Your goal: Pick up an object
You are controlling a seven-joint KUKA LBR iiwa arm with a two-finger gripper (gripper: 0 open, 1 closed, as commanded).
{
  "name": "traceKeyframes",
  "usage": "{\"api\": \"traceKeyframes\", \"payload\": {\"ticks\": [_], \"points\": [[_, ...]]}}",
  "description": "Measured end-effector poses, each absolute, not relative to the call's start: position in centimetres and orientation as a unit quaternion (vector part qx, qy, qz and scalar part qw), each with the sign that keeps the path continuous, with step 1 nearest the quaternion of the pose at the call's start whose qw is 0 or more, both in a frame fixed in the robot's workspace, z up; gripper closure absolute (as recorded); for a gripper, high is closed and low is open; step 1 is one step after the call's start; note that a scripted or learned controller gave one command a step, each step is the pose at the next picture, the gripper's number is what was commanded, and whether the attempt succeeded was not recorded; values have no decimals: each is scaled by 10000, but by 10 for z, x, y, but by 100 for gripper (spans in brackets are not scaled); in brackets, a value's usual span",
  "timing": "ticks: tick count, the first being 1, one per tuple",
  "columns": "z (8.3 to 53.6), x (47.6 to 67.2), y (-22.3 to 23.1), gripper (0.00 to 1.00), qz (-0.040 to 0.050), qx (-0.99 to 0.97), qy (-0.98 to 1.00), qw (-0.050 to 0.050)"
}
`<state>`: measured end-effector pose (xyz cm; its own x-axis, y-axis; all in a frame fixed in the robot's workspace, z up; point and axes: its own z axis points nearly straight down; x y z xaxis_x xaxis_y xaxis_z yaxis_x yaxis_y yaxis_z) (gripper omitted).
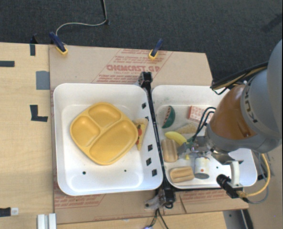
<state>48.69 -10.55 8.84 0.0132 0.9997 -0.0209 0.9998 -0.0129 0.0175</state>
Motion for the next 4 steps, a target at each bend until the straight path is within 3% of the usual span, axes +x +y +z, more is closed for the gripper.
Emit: {"api": "traceKeyframes", "payload": {"ticks": [1, 2, 3, 4], "points": [[88, 533, -109, 0, -26, 7094, 7048, 58], [98, 534, -106, 100, -3, 7087, 7055, 36], [244, 489, -54, 100, 1, 7067, 7076, 5], [252, 484, 11, 100, -1, 7060, 7082, -4]]}}
